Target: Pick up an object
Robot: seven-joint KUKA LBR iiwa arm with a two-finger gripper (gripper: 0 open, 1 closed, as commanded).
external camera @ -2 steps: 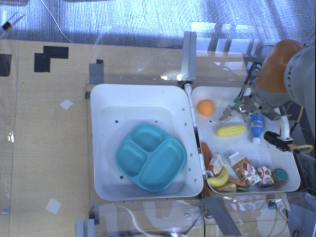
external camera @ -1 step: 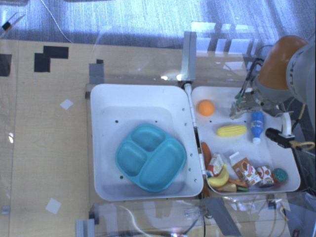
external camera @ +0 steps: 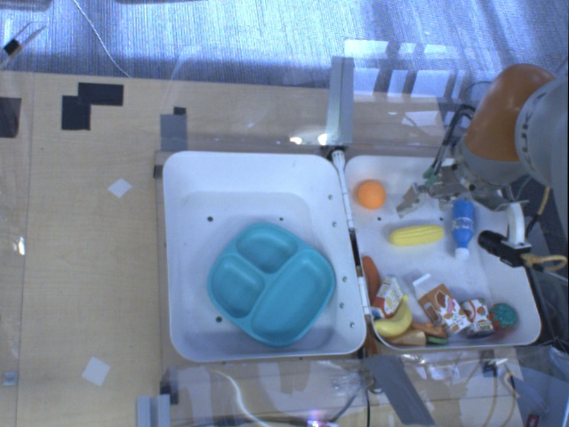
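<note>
The right bin [external camera: 524,327] holds the loose objects. An orange ball [external camera: 371,194] lies at its back left, with a yellow corn cob [external camera: 416,235] in front of it. A blue and white bottle [external camera: 462,225] lies to the right of the corn. Along the front are a banana [external camera: 396,321], a red-orange carrot [external camera: 371,272], several printed snack packets [external camera: 446,308] and a small green round item [external camera: 503,314]. My gripper [external camera: 425,194] hangs over the back of this bin, between the ball and the bottle, above the corn. I see nothing held in it.
The left bin [external camera: 191,194] holds a blue divided plate [external camera: 271,283]. A metal post [external camera: 340,105] stands behind the ridge between the bins. The arm's orange band [external camera: 502,114] and black cabling [external camera: 502,247] overhang the right bin's back right.
</note>
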